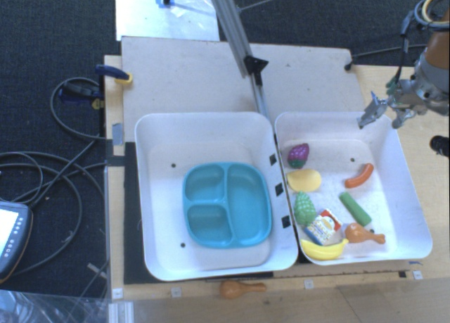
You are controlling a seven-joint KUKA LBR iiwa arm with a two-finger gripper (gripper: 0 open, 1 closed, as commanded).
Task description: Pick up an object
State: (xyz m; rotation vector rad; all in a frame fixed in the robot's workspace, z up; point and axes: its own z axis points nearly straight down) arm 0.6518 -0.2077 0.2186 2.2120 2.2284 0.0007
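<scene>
The hand (383, 110) hangs above the upper right rim of the right bin (411, 195), its two thin metal fingers spread apart with nothing between them. That shallow white bin holds eight smooth plastic toy foods: a purple grape cluster (299, 153), a rounded yellow lemon (304, 180), a bumpy green piece (304, 208), a small printed carton (324, 228), a curved yellow banana (324, 249), a green cucumber stick (355, 209), an orange sausage (358, 175) and an orange drumstick (363, 234). They crowd the left and lower parts; the upper right floor is open. The left bin (158, 174) carries one glossy teal divided plate (227, 204) with three compartments. One orange toy (241, 288) lies on the bench (183, 75) below the bins.
</scene>
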